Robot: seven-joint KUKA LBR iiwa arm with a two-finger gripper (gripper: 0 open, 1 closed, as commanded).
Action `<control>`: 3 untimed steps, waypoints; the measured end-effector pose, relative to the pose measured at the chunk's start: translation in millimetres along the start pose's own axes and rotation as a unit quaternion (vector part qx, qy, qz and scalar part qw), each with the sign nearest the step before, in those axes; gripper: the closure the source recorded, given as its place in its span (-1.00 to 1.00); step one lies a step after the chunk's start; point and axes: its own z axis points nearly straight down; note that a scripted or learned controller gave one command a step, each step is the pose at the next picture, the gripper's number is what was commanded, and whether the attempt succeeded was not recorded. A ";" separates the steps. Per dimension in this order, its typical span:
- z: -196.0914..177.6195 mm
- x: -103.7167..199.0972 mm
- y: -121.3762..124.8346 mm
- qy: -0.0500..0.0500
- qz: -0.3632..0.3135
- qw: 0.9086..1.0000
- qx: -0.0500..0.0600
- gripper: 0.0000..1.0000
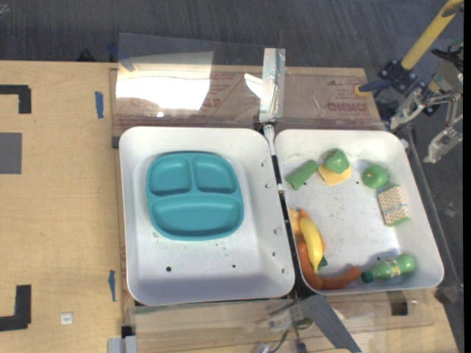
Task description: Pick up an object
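Bench point(59, 197), two white bins; claw point(441, 142) beyond right bin point(353, 219), state unclear.

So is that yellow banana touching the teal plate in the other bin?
Apart. The camera view shows the yellow banana lying in the right bin, while the teal plate sits in the left bin, with both bin walls between them.

Two shallow white bins sit side by side in the middle of the frame. The left white bin point(140, 271) holds a teal plastic plate with three parts point(195, 195). The right white bin point(353, 219) holds a yellow toy banana point(311, 243), an orange-red toy chili point(327, 276), a green block point(302, 173), a small green ball point(375, 175), a speckled tan block point(394, 204) and a green bottle point(392, 268).
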 end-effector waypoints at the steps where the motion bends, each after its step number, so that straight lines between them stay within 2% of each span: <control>1: 142.0 -20.3 49.7 0.009 -0.034 0.999 -0.013 -1.00; 2: 198.4 -61.2 96.9 0.003 -0.069 0.998 -0.005 -1.00; 3: 184.9 -65.2 96.7 -0.003 -0.069 0.998 -0.003 1.00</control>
